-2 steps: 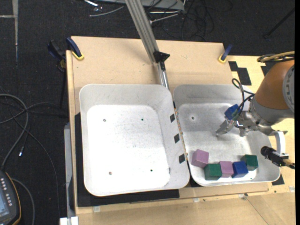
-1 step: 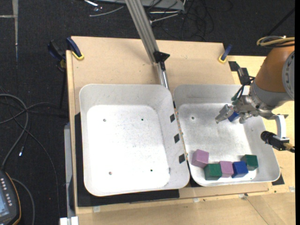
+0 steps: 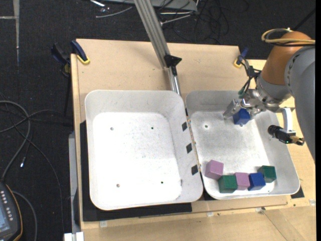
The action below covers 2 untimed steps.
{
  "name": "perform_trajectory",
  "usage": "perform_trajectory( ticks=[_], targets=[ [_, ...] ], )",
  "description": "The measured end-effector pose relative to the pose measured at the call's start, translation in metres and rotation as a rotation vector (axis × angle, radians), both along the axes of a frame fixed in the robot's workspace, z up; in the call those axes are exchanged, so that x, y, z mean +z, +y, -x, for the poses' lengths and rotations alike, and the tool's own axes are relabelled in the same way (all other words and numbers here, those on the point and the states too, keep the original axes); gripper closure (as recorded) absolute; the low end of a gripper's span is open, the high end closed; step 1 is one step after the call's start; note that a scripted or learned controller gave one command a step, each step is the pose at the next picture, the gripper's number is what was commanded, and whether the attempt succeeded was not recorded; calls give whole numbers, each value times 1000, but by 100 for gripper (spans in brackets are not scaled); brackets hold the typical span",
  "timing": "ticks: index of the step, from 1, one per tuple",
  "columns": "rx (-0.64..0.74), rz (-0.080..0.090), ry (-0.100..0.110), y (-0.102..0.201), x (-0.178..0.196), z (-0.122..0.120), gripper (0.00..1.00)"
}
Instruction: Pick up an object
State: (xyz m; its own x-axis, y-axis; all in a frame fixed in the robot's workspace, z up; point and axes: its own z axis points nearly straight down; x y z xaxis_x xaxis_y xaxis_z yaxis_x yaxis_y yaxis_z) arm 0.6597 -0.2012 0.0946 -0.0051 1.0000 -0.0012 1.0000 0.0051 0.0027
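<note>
The metal two-finger gripper (image 3: 240,112) has a small blue cube (image 3: 242,117) sitting right between its jaws, closed on it, just off the bin floor.

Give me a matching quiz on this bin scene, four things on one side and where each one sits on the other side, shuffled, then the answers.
Things:
1. blue block
2. gripper
3. row of blocks
4. left bin

Places:
A. near front edge of the right bin
B. between the fingers, above the right bin
C. left of the right bin
D. over the right bin's far part

Pairs: 1-B, 2-D, 3-A, 4-C
</note>
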Motion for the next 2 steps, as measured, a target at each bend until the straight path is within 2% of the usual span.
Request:
perform_trajectory(
  ticks=[1,2],
  targets=[
    [0,3,0,-1,12,1,100],
    [1,2,1,0,12,1,0]
  ],
)
